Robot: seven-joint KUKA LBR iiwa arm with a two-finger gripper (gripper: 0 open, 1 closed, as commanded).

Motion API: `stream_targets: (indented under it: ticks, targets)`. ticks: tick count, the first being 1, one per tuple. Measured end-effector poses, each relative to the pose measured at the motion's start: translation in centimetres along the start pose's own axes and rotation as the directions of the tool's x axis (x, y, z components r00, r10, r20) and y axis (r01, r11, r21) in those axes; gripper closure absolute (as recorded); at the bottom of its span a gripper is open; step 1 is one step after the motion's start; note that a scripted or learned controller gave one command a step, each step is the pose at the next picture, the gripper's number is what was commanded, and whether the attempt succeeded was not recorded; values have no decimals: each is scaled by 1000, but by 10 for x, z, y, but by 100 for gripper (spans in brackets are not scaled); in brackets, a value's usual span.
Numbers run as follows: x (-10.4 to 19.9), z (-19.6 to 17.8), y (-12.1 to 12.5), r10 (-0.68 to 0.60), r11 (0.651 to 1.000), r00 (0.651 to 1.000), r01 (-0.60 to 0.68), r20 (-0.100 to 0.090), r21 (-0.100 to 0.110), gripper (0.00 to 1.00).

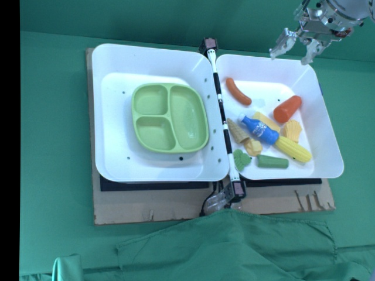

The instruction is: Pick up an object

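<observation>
My gripper (pixel 296 47) hangs above the far edge of the right bin (pixel 328 157), fingers spread open with nothing between them. Below it in that bin lie several toy foods: a red sausage (pixel 238 91), an orange-red carrot (pixel 287 108), a blue bottle (pixel 259 129), a yellow corn cob (pixel 293 149), an ice-cream cone (pixel 237 131), a green leafy piece (pixel 241 159) and a green pod (pixel 272 161). The carrot is the item nearest the gripper, well below it in the view.
The left bin (pixel 111 69) holds a light green divided plate (pixel 170 117). A black hinge bar (pixel 220 107) runs between the bins. Green cloth (pixel 234 244) bunches at the front of the bench.
</observation>
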State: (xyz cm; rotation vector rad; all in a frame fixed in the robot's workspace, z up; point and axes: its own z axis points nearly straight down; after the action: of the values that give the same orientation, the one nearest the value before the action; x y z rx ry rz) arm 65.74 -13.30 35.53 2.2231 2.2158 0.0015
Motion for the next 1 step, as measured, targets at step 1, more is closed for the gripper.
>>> stream_targets:
  ticks: [1]
  targets:
    - [0, 0, 0, 0, 1000, 1000, 0, 0, 0, 0]
